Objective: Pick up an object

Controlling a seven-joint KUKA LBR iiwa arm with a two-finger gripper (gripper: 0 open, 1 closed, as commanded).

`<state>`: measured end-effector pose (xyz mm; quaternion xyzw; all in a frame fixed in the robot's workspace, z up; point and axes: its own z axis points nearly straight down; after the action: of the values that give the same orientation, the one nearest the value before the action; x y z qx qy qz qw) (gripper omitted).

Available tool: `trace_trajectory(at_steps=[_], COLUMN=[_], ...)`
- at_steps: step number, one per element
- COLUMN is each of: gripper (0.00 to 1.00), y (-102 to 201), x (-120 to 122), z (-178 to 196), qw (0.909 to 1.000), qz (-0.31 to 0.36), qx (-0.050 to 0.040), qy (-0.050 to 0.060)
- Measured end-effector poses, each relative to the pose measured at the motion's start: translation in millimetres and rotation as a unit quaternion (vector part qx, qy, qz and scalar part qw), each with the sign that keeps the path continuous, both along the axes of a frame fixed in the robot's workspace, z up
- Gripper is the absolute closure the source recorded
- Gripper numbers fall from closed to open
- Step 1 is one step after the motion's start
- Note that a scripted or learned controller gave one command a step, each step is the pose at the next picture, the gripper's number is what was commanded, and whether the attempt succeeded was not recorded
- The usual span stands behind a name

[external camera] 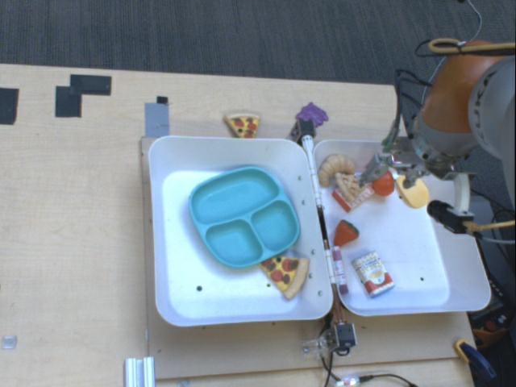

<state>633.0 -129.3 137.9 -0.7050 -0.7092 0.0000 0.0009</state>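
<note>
Over the right bin [463, 293], my gripper [379, 170] hangs low by the toy pieces: croissant [334, 167], red tomato [384, 185], yellow piece [414, 193]. Whether it pinches anything, I cannot tell.

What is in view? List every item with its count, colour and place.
bins: 2, white, side by side on the bench
divided plate: 1, teal, left bin
pizza slices: 2, orange-red; one in the left bin by the plate, one on the bench behind it
purple toy: 1, on the bench behind the bins
croissant: 1, tan, right bin, far left corner
strawberry: 1, red, right bin
can: 1, red and white, right bin, near side
yellow piece: 1, right bin, by the gripper
gripper: 1, grey, over the right bin's far side
</note>
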Motion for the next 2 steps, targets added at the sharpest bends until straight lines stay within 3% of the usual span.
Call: trace_trajectory(at_steps=[1, 2], gripper=[0.00, 1.00], y=[20.2, 21.1], x=[15.5, 16.4], z=[-36.6, -25.4], qw=[1.0000, 1.0000], qz=[-0.001, -0.001], qx=[-0.0010, -0.0005], qy=[-0.003, -0.003])
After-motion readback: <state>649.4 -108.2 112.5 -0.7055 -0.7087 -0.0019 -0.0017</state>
